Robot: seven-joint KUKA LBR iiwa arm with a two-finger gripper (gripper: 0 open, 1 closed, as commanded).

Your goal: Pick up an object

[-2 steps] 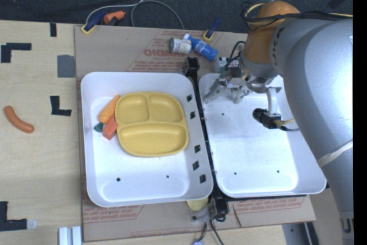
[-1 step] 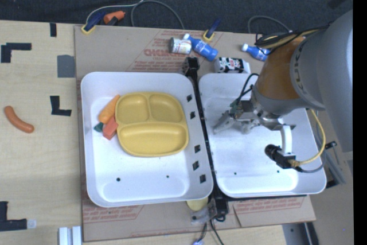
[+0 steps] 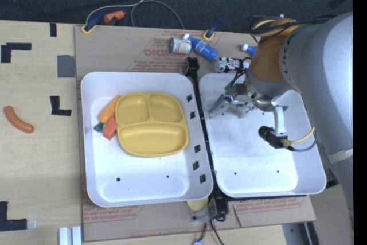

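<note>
Since the nearest candidates, an orange carrot-shaped plastic toy (image 3: 108, 109) touching a yellow divided plastic plate (image 3: 152, 123), lie in the left white bin (image 3: 137, 186), the gripper (image 3: 231, 103), low over the right white bin (image 3: 258, 181) and well apart from them, risks closing on nothing. Its opening: cannot tell.

Evenly and fairly brightly lit from above, with soft, short shadows under the yellow plate (image 3: 152, 124) and along the bin (image 3: 97, 181) walls. Mild glare on the white bin floors. Slightly soft overall, grainy in the dark top strip; arm (image 3: 327, 66) at right blurred.
</note>
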